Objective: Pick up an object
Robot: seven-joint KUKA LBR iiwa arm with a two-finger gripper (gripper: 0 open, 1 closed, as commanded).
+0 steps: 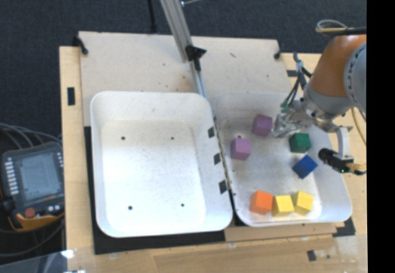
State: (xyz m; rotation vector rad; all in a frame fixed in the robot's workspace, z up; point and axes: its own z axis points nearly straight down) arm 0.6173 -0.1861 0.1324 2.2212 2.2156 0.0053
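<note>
The right bin point(244, 111) holds several small cubes. Two purple cubes lie toward its left: one point(262, 124) near the back, another point(241, 147) just in front of it. A green cube point(300, 142) and a blue cube point(305, 167) sit on the right side. An orange cube point(261, 202) and two yellow cubes point(284, 204) point(303, 202) line the front wall. My gripper point(283, 126) hangs low over the bin between the rear purple cube and the green cube, with nothing seen between its fingers.
The left bin point(154, 163) stands beside the right one. A slanted aluminium post point(176, 15) rises from behind the bins. A teach pendant point(34, 179) lies off the bench at the left. The arm's orange band point(336, 71) reaches in from the right.
</note>
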